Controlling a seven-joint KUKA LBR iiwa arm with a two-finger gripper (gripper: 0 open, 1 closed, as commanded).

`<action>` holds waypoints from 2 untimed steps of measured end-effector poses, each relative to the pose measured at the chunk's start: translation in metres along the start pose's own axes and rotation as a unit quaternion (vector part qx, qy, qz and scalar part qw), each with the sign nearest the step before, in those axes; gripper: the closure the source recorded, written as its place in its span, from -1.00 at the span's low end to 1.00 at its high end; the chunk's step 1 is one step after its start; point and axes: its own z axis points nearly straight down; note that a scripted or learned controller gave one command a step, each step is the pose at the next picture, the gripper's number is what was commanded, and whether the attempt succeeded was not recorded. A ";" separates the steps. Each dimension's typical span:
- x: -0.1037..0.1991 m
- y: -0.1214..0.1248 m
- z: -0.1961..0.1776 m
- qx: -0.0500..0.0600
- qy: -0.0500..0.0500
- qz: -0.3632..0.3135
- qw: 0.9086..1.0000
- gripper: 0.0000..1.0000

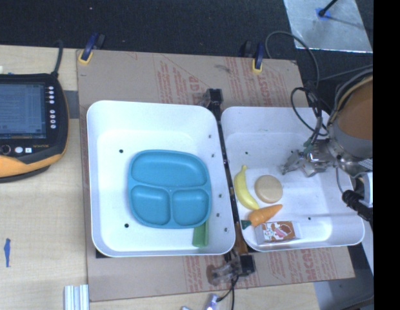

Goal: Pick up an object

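The arm (355, 118) is reaching in from the right over the right bin (316, 241). Its claw (302, 163) is hanging low above the upper middle of that bin, fingers spread apart with nothing between them.

Below and left of the claw, a cluster of objects is lying in the bin's lower left area. A yellow banana (244, 188) is lying along the left wall. A round tan disc (269, 188) is sitting just beside it. An orange carrot (265, 215) is resting under both, touching the banana's lower end. A small printed packet (277, 231) is lying just below the carrot.

The left bin (106, 124) is carrying a blue divided plate (168, 187). A green item (200, 236) is sitting at its lower right corner.

A tablet-style pendant (22, 118) is resting on the bench (32, 237) at far left.
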 end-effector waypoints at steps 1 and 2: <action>0.061 0.015 -0.148 0.005 0.002 0.001 1.000 -1.00; 0.068 -0.006 -0.048 0.008 0.002 0.001 1.000 -1.00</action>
